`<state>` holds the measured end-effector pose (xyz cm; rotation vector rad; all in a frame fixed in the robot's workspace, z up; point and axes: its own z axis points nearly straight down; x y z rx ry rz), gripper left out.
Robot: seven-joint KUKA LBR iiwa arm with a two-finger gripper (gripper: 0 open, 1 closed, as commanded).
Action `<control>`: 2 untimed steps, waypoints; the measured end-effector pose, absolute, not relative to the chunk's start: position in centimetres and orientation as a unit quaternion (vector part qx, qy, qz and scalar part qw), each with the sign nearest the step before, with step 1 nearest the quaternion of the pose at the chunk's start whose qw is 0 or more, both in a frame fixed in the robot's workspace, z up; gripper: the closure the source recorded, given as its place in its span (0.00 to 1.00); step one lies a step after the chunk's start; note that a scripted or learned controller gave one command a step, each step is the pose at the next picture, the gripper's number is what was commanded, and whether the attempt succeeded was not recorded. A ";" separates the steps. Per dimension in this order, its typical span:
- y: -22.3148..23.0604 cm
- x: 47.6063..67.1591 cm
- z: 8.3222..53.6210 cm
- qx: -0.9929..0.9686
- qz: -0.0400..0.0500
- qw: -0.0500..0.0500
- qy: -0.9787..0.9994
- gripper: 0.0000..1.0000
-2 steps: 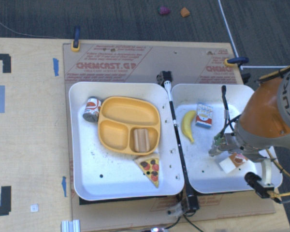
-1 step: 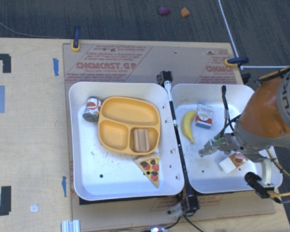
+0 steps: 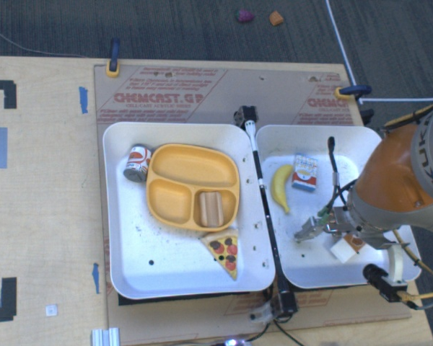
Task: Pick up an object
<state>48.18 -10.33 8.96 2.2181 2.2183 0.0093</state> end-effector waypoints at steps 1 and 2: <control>-9.8 48.1 8.9 0.709 0.001 0.006 0.706 0.00; -9.7 48.1 8.9 0.709 0.000 0.007 0.705 0.00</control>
